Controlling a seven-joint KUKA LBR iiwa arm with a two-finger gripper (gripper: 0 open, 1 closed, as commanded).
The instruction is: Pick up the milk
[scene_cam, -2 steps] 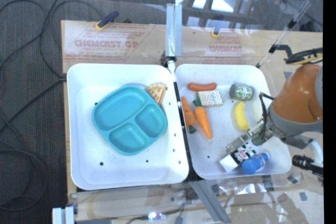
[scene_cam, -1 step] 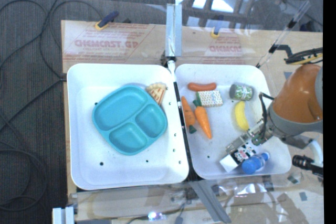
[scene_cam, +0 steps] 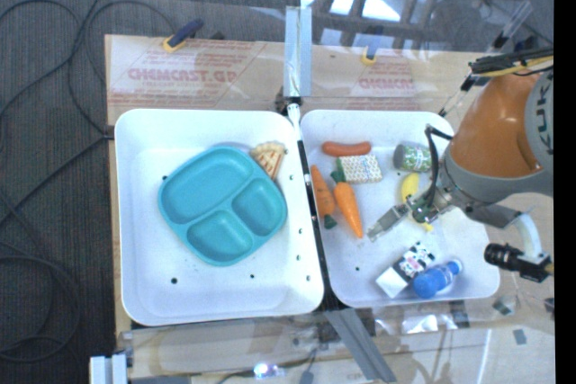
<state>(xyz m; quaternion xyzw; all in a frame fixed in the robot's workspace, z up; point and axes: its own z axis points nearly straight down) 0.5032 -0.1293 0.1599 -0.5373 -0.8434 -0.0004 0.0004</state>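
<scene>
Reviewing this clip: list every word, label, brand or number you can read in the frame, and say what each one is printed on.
"CHEMCAST GP", faint red print on the clear sheet behind the left bin.
Red print repeated on the sheet behind the right bin: too blurred to read.
"KU", cut off at the frame edge, on the arm's orange band.
Milk carton: black patches, no legible text.

Mounted high above the bench (scene_cam: 180, 67), looking down at a slant. Far enough off to take in both white bins whole: left bin (scene_cam: 144, 283) and right bin (scene_cam: 468, 283), side by side. Takes in also the dark carpet (scene_cam: 72, 4) beyond the bench's far edge. Arm (scene_cam: 504, 139) entering from the right, level with the right bin's far right corner.
</scene>
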